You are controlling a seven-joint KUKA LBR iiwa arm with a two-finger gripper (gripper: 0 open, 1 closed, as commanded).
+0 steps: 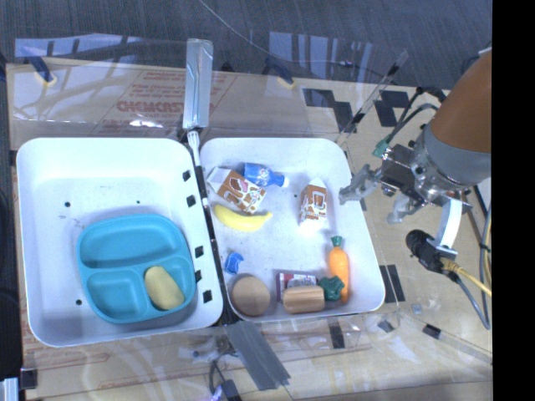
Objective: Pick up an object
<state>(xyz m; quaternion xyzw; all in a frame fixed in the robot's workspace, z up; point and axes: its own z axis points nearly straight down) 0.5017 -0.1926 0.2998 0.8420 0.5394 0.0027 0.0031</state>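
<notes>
The carrot [338,263] lies in the right bin [361,224] near its right wall, long axis running up and down the view, green top toward the near edge and orange tip pointing away. Just beside that top lies a small brown block [303,298], with a round brown ball [250,295] to its left. A banana [242,218] lies crosswise near the divider, under a brown-and-white carton [241,190] and a blue bottle [262,175]; another carton [313,202] stands apart. The left bin [50,174] holds a blue tray [125,249] with a yellow potato [164,286] in its near right compartment. The gripper [378,182] hangs over the right bin's right rim, its jaws apart and holding nothing.
</notes>
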